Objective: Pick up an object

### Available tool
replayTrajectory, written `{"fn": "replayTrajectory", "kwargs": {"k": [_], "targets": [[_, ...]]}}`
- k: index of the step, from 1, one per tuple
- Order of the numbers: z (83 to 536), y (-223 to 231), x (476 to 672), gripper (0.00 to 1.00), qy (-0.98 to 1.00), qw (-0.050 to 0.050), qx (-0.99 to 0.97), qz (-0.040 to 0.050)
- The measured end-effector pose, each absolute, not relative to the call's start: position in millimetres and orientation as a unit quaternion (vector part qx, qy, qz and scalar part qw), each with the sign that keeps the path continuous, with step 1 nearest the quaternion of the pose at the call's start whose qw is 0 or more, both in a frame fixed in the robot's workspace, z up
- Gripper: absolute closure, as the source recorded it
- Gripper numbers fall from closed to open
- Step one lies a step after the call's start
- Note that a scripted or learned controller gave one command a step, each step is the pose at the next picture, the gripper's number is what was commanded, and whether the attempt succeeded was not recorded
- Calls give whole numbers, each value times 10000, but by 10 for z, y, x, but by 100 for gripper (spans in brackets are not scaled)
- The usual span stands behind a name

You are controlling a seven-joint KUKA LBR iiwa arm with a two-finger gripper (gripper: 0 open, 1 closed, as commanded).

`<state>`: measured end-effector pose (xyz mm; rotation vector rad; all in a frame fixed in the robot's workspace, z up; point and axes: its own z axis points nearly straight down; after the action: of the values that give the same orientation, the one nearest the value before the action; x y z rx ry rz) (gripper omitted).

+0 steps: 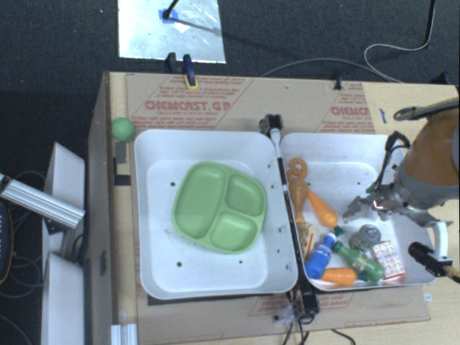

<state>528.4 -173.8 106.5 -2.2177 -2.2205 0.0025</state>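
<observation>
Two white bins, the left and the right, look like smooth moulded plastic with a faint sheen. A pale green divided tray in the left one appears matt plastic. The bench top is brown protective paper printed in red lettering, dull and flat. Toy pieces in the right bin look like glossy plastic: an orange carrot, a blue bottle and a green bottle. The arm shows a satin orange band over grey metal. On the dark matt floor lies a crinkled, reflective silver sheet.
</observation>
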Motion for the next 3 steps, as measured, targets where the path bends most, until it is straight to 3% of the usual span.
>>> {"fn": "replayTrajectory", "kwargs": {"k": [1, 2, 3], "targets": [[843, -1330, 5789, 0, -7085, -6, -7057, -7], [852, -1768, 6687, 0, -7086, -20, -7056, -8], [843, -1698, 5961, 0, -7078, -3, -7065, -2]]}}
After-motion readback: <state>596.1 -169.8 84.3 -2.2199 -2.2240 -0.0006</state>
